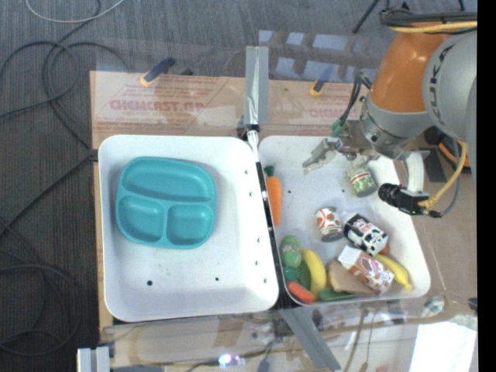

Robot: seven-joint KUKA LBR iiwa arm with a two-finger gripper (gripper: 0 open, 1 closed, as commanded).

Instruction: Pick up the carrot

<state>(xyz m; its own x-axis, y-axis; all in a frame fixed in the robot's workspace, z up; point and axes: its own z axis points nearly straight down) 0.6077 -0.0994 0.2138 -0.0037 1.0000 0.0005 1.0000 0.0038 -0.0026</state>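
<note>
One carrot lies along the left wall of the right bin, apart from the hand. The hand hovers over that bin's upper part, fingers spread, pinching nothing. Two bananas lie among small toys at the bin's near end. The left bin holds one teal divided plate.

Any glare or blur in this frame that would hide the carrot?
Camera view: even, soft light, faint shadows; carrot against right bin's left wall is sharp and unobscured; bright washout at the bottom right corner; gripper slightly soft.
</note>
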